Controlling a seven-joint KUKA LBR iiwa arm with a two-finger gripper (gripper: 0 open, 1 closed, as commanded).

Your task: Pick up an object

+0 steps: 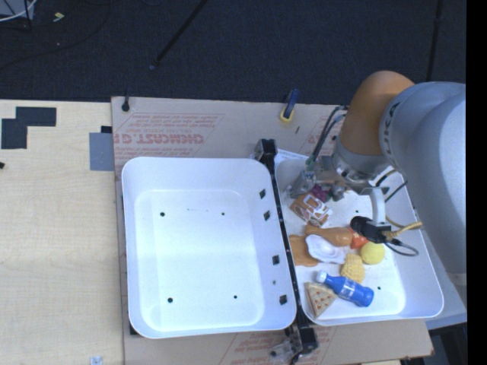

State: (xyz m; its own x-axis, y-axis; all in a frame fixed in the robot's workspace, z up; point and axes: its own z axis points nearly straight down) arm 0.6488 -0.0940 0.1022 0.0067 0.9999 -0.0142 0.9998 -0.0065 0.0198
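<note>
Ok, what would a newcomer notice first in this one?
The big grey arm with its orange band, reaching in from the right, its gripper over the far end of the right bin. Nearer the camera, a clutter of small things lies in that bin, the blue bottle and yellow ball standing out.

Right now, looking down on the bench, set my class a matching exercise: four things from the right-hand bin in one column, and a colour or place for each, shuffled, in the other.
All four lie in the right bin.

Things
1. bottle
2. ball
3. triangular wedge
4. striped packet

Descriptions
A. yellow
B. brown and white, highest in the view of the four
C. blue with a white cap
D. tan, lowest in the view, near the divider between the bins

Pairs: 1-C, 2-A, 3-D, 4-B
</note>
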